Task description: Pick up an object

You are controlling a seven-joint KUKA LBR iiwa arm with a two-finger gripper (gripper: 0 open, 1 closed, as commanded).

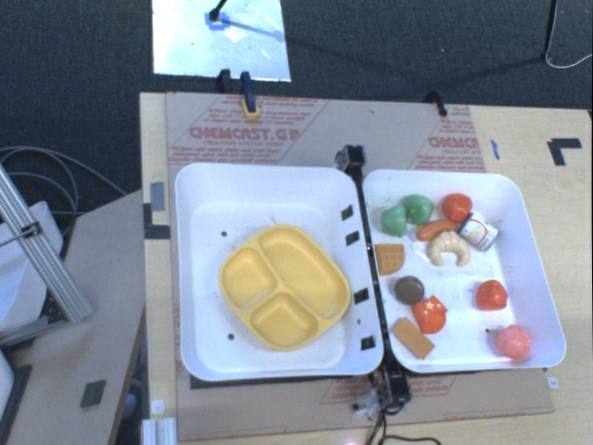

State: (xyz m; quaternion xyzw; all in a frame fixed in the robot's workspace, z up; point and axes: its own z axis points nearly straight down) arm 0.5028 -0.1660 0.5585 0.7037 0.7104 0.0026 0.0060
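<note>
The right bin point(537, 248) holds several toy foods. A green vegetable point(408, 213) lies at its far left, with an orange carrot stick point(435, 229) and a red tomato point(456, 206) beside it. A small can point(478, 232) rests next to a beige croissant point(448, 247). Nearer the front lie a tan cracker point(390, 258), a brown round piece point(410, 289), a red pepper point(430, 315), an orange-brown slab point(412, 337), a red strawberry point(491, 295) and a pink ball point(512, 342).
The left bin point(199, 248) holds a yellow divided plate point(283, 286). A black divider with clips point(363, 258) runs between the bins. A metal sheet point(220, 26) lies on the dark floor beyond the bench. Cables and a metal frame point(37, 248) stand at the left.
</note>
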